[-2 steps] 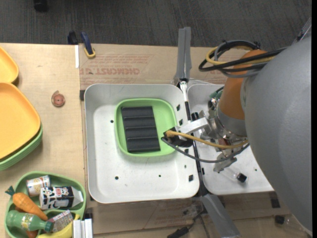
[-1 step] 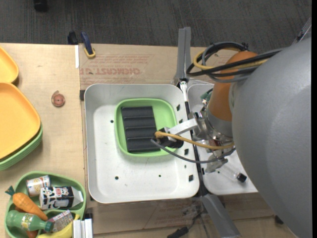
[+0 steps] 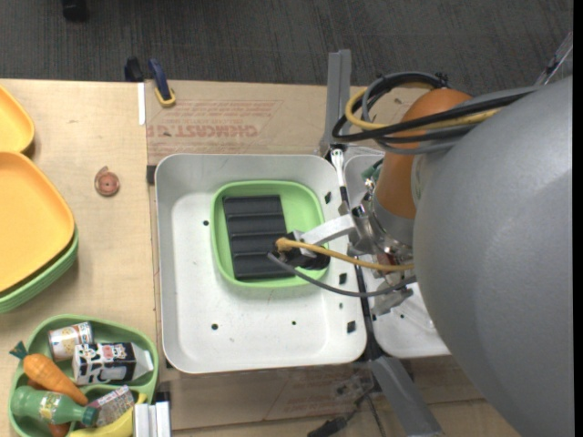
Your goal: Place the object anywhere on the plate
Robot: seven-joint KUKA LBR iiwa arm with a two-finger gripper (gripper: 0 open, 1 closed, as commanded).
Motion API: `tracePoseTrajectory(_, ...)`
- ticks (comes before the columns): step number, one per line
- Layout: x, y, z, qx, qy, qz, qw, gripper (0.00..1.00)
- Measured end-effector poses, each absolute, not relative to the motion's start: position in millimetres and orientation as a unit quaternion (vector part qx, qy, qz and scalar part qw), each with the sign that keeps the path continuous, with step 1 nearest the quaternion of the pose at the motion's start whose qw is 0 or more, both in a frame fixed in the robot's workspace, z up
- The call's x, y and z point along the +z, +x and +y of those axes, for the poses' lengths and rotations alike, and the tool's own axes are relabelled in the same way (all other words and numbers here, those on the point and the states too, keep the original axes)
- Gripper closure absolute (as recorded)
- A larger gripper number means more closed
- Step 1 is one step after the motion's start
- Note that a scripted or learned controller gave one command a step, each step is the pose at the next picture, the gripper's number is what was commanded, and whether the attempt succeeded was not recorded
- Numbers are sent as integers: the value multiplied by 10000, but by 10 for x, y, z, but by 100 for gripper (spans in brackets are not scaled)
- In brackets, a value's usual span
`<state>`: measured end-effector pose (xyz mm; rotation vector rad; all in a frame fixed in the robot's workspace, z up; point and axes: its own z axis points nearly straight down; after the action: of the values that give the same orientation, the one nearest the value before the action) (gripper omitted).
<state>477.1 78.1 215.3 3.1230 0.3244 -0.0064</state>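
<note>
Black block (image 3: 252, 233) on plate (image 3: 220, 237) (green)

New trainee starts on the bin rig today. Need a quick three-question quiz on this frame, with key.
1. True or false: the black ridged object lies on the green plate.
2. Where does the green plate sit? A) in the left bin B) in the right bin C) on the bare bench
3. Fill in: the bowl holding the toy carrot, at the view's lower left, is ____ in colour.

Key: 1 true; 2 A; 3 green.
</note>
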Motion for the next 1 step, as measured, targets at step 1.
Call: tracePoseTrajectory(1, 2208, 4773, 811, -18, 9952, 983, 11, 0)
